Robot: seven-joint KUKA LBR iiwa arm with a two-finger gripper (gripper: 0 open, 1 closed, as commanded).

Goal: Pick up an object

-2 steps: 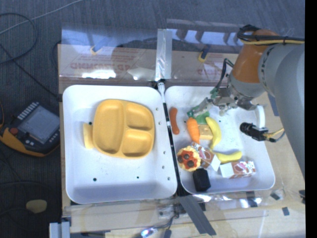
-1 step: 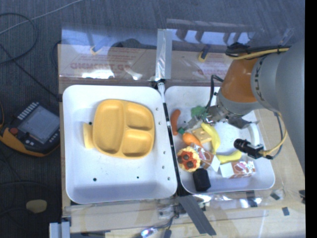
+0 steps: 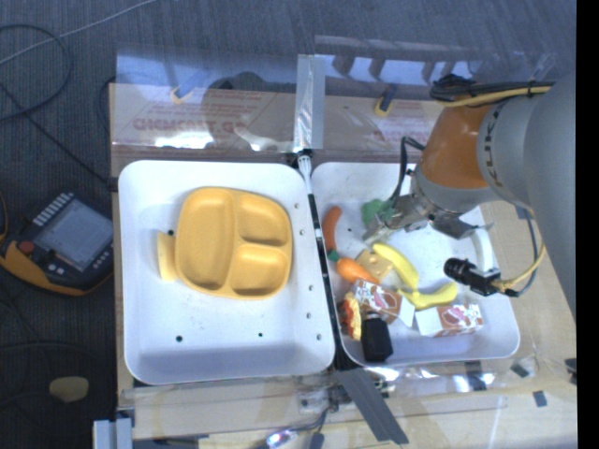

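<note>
My gripper [image 3: 401, 211] hangs low over the back of the right bin [image 3: 496, 340], under the arm's orange band [image 3: 457, 152]. It sits right beside a green object [image 3: 375, 212], which it partly hides. Just in front of the gripper lies a yellow banana [image 3: 397, 264]. An orange carrot [image 3: 355, 270] and an orange-red sausage-like piece [image 3: 330, 227] lie near the bin's left wall. A red-and-white snack packet [image 3: 376, 299], a black object [image 3: 376, 339] and a white carton with red print [image 3: 450, 318] lie toward the front.
The left bin [image 3: 140, 344] holds a yellow divided plate [image 3: 234, 241]. A raised divider [image 3: 318, 251] separates the two bins. A black cable connector [image 3: 470, 274] hangs by the arm over the right bin. A handheld controller [image 3: 67, 237] lies on the floor at left.
</note>
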